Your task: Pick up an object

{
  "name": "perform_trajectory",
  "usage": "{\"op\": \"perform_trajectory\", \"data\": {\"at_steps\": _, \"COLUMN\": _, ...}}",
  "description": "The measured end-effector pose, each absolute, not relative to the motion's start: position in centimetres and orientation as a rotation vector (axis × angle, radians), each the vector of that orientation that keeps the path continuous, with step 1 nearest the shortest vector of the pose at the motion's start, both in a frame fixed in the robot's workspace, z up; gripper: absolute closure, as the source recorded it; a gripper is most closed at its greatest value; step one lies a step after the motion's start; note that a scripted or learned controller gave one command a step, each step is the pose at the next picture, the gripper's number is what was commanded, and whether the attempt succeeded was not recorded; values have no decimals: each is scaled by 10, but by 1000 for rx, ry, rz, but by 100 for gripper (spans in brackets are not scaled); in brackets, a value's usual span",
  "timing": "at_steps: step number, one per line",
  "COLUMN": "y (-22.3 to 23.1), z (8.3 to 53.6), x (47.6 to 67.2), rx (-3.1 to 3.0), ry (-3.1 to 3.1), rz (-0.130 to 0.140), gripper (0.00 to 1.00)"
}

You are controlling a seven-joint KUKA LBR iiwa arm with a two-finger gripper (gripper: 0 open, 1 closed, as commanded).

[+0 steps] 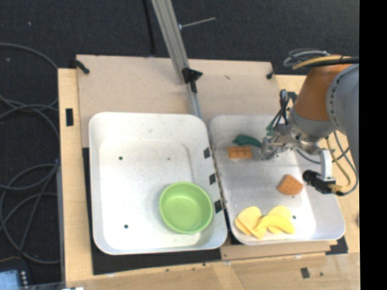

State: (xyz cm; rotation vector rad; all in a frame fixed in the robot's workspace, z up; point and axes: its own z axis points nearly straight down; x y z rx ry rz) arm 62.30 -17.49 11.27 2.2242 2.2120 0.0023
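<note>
- The claw (268, 150) of the grey arm is seen low in the right-hand shallow white bin (323, 222), near that bin's 11 o'clock region; whether it is released or clenched cannot be told, and nothing is seen held in it.
- A small orange rectangular block (240, 154) lies just beside the claw at its 9 o'clock, and a dark green curved piece (247, 140) lies near it at about 10 o'clock.
- A rounded orange-brown lump (290, 185) rests at the claw's 5 o'clock, and a yellow bunch of soft banana-like shapes (265, 221) lies farther off at 6 o'clock.
- A lime-green plastic bowl (186, 206) stands in the left-hand white bin (121, 138), well apart, at 8 o'clock.
- The block is judged the likeliest thing to be picked; it is not yet grasped.
- A miss is judged possible: the block lies beside the claw, not under it, so it could be nudged toward the bin wall, or the green piece could be caught instead.
- No brand, label or writing can be read on the worktop (133, 80) or elsewhere.
</note>
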Motion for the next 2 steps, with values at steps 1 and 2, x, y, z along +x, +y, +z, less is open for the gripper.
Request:
{"op": "perform_trajectory", "data": {"at_steps": 1, "y": -183, "z": 160, "x": 624, "rx": 2219, "ry": 2216, "rz": 5, "gripper": 100}}
{"op": "perform_trajectory", "data": {"at_steps": 2, "y": -186, "z": 216, "x": 636, "rx": 2213, "ry": 2219, "rz": 7, "gripper": 100}}
